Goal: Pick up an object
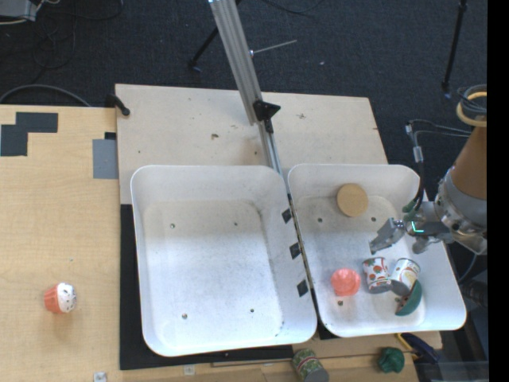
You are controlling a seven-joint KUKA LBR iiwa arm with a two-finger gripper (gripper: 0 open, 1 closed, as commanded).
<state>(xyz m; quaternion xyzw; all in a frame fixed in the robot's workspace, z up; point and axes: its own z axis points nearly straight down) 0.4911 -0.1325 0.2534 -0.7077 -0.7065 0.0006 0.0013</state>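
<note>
The right bin (433,318) holds a tan round disc (351,199) near its back, a pink ball (344,282) at its front left, and two small printed cans (376,274) (404,274) side by side. A dark green piece (411,302) lies just in front of the cans. My gripper (404,243) reaches in from the right and hovers just above and behind the two cans. It is open, its fingers (385,238) spread apart with nothing between them.
The left bin (143,213) sits beside the right one, with black clips (293,250) along the shared rim. A slanted aluminium rail (238,54) rises behind the bins. A red-and-white toy (60,298) lies on the bench at left, and green items (390,360) sit below the right bin.
</note>
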